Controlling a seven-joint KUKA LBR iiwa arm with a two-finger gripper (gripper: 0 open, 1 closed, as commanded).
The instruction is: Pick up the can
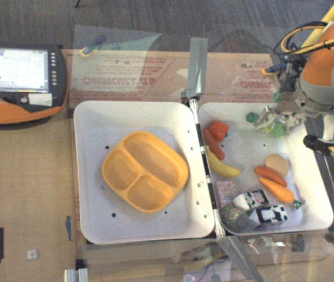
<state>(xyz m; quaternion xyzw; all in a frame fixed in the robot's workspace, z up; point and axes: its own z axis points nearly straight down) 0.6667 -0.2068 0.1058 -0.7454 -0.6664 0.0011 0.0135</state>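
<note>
Left bin (90,216): one orange divided plate (145,170), three compartments, lying near the centre.

Right bin (317,207): the can (234,217), lying at the near left corner, its round end showing, just beside a black-and-white carton (250,200) and another black-and-white carton (271,214). A pink-patterned packet (225,188) lies just behind the can. A banana (221,165) and a red pepper (216,132) lie along the left wall. Two carrots (274,182) rest right of centre, a pale round item (277,164) touching them. A small green item (253,117) sits near the far wall.

Gripper (280,122): low over the far right part of the right bin, well apart from the can; whether it is open or closed cannot be told, green showing at its tip.

Surface, left: a control pendant (20,81) with lit screen.
</note>
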